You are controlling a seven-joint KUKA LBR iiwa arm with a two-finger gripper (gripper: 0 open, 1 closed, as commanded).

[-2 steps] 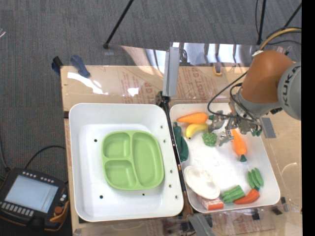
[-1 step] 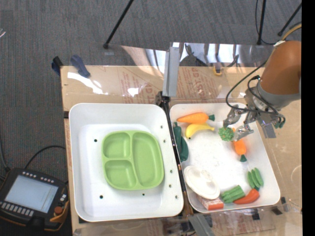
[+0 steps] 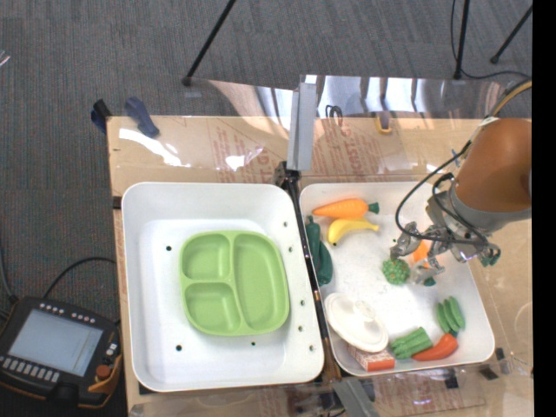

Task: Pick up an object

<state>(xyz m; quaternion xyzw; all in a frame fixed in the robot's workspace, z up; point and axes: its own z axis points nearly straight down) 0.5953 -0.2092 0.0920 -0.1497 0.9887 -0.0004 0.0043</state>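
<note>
My gripper is low in the right bin, near its right wall, under the orange wrist band. Its fingers stand apart, and a small orange piece shows between them. A green broccoli floret lies just left of the fingertips, close to or touching one. Further left in the same bin lie an orange carrot and a yellow banana. I cannot see that the orange piece is lifted.
A dark green vegetable lies along the right bin's left wall. A white lidded dish, a green pod, a green piece, a red pepper and a small box crowd its front. The left bin holds a green divided plate.
</note>
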